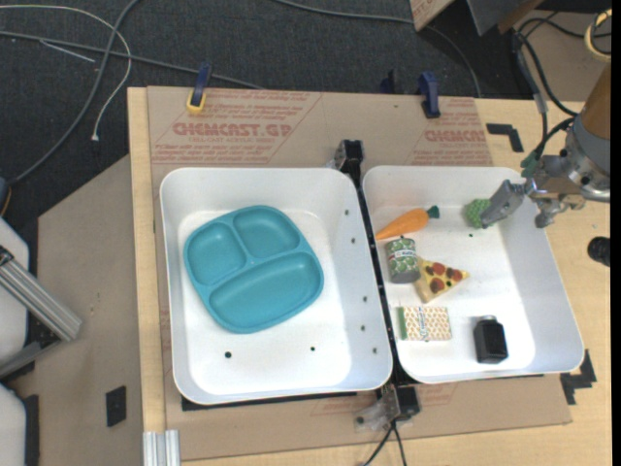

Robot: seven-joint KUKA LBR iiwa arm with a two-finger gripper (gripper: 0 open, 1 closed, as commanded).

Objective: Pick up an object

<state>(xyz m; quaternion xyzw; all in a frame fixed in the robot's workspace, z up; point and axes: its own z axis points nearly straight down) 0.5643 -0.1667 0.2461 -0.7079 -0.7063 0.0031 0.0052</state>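
On the counter (97, 289) two shallow white bins sit side by side, their inner walls touching. At the upper right corner of the right bin (543, 260) the gripper (519, 202) hangs at the end of the grey arm that reaches in from the right. Its two fingers stand spread apart with nothing between them, one finger (501, 204) slanting down toward a small green toy (476, 211) that lies just beside its tip; whether they touch cannot be told.

Farther left in the same bin, a toy carrot (405, 222) lies near the inner wall, its green top pointing right. Just below it stands a small green can (402, 259), and a toy pizza slice (440, 280) lies touching the can's right side. Below these, a flat printed packet (425, 323) lies near the front wall, and a small black block (490, 340) sits to its right, apart from it.

The left bin (184, 192) holds a teal divided plate (254, 267) with three compartments, lying flat near the middle.
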